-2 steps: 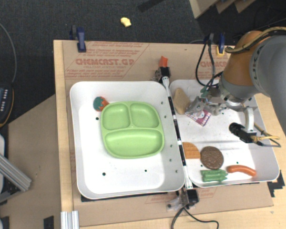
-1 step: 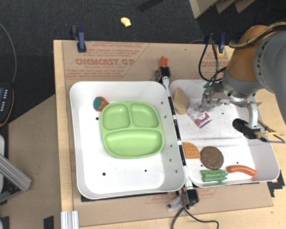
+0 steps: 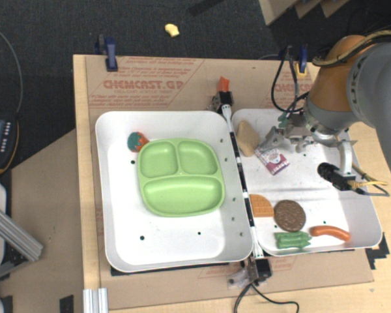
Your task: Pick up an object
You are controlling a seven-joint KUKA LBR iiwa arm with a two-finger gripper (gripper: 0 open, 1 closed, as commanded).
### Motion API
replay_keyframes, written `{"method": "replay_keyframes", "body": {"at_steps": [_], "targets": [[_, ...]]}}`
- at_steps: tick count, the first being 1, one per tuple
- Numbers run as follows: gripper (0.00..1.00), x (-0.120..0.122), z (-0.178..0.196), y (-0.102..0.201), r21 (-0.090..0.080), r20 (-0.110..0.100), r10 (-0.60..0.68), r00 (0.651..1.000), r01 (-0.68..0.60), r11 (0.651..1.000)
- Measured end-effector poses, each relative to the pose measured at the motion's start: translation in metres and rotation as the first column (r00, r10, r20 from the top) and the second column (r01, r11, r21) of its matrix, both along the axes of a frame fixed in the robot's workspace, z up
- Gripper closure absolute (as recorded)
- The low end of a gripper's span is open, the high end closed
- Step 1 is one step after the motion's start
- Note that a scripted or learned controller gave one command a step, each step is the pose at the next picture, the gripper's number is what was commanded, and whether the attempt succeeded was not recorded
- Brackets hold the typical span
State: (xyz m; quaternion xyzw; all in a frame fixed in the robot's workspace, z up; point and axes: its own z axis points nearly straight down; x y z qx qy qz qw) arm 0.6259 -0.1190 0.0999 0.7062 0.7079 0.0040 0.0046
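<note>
Left white bin (image 3: 117, 240) holds a green three-compartment plastic tray (image 3: 180, 177) with a small red-and-teal toy (image 3: 137, 141) just beside its upper-left corner; nothing there is being worked. In the right white bin (image 3: 368, 223) a small pink-and-white packet (image 3: 274, 160) lies just below the claw (image 3: 285, 137), so the step looks like the approach to a grasp. Whether the claw is open, or touching the packet, cannot be told; next move probably needs a descent centred on the packet.
</note>
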Motion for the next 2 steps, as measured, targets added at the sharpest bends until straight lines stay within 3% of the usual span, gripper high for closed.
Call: {"method": "replay_keyframes", "body": {"at_steps": [1,2], "targets": [[0.0,-0.022,-0.015,0.016,0.002,-0.014,-0.001,1.0,0.001,1.0],[1.0,-0.021,-0.005,0.016,0.001,-0.011,-0.001,1.0,0.001,1.0]]}}
